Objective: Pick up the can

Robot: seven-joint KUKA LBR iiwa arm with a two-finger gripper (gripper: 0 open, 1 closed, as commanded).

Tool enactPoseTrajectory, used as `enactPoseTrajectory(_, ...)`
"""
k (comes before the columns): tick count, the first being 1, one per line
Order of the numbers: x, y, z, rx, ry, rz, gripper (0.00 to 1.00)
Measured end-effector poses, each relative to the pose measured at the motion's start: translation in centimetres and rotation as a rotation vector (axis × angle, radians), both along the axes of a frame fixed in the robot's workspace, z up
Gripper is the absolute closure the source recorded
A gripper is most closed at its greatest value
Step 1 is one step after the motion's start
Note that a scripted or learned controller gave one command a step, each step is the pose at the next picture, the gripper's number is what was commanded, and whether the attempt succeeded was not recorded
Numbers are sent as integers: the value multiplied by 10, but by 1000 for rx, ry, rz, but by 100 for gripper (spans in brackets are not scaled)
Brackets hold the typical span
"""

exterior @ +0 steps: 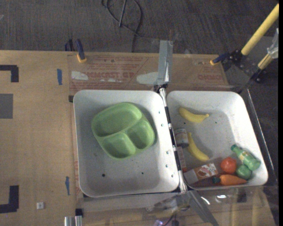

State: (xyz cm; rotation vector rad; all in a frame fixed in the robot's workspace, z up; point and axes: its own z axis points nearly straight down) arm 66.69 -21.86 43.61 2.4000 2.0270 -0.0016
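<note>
1. I read this as a robotics lab: my bench (pixel 35 132) is covered in taped-down cardboard.
2. Two white bins (pixel 88 176) sit clamped (pixel 80 56) side by side.
3. Loose cables (pixel 128 13) trail over grey carpet (pixel 199 22).
4. Black corner markers (pixel 11 73) sit on the bench.

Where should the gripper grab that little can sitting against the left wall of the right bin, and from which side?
Grip the can across its round body, coming straight down from above. It sits against the right bin's left wall with a banana close on its right, so the fingers would likely fit best at its near and far sides.
</note>
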Motion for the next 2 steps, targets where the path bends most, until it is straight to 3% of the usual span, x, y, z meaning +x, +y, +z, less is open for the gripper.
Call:
enactPoseTrajectory(1, -27, 16, -15, 1, 1, -238, 100)
enactPoseTrajectory(2, 1, 5, 0, -1, -4, -301, 100)
